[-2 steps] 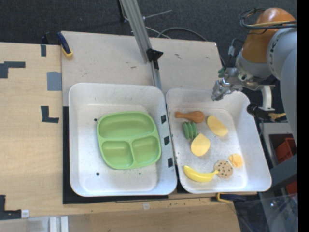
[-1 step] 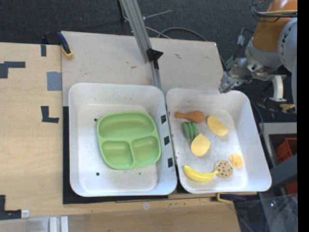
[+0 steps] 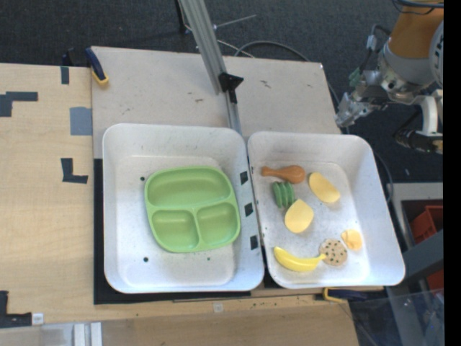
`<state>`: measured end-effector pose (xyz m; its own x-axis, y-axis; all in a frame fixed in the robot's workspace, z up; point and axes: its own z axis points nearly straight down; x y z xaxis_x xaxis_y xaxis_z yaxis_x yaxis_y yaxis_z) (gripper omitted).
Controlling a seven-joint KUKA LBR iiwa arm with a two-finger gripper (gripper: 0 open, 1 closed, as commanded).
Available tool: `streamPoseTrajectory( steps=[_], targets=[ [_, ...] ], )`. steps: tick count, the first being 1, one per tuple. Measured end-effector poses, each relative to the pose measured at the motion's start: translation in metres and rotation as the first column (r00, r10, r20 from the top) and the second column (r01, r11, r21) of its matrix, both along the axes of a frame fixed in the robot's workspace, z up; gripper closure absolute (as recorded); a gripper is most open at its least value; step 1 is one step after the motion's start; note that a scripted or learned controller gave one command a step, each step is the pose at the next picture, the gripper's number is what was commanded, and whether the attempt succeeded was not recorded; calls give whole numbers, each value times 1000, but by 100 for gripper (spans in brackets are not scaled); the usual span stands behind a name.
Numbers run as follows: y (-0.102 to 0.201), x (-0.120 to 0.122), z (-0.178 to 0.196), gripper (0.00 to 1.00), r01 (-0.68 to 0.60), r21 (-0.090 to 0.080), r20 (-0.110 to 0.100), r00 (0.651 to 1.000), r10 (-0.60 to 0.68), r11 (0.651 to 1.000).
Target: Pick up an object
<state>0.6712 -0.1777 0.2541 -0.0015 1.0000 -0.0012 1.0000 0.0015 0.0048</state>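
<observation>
The right bin [image 3: 374, 193] holds several toy foods. A brown drumstick [image 3: 284, 172] lies at its back, with a green vegetable [image 3: 283, 194] just below it. Two yellow rounded pieces [image 3: 323, 188] [image 3: 299, 216] sit in the middle. At the front lie a banana [image 3: 297, 260], a speckled cookie [image 3: 333, 251] and a small orange piece [image 3: 352, 239]. My gripper [image 3: 347, 112] hangs outside the bin, above its back right corner, with nothing seen in it.
The left bin [image 3: 115, 193] carries a green divided plate [image 3: 192, 208]. A slanted metal post [image 3: 209, 42] rises behind the seam between the bins. Dark floor and cables lie behind the gripper at the right.
</observation>
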Motion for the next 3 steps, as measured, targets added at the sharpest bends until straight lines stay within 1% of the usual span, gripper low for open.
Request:
streamPoseTrajectory(
  steps=[1, 2, 3],
  targets=[
    [50, 6, -12, 100, -4, 2, -5, 1000, 4, 1000],
    [103, 2, -25, 100, -5, 3, -7, 1000, 5, 1000],
    [155, 1, -16, 100, -5, 3, -5, 1000, 5, 1000]
  ],
)
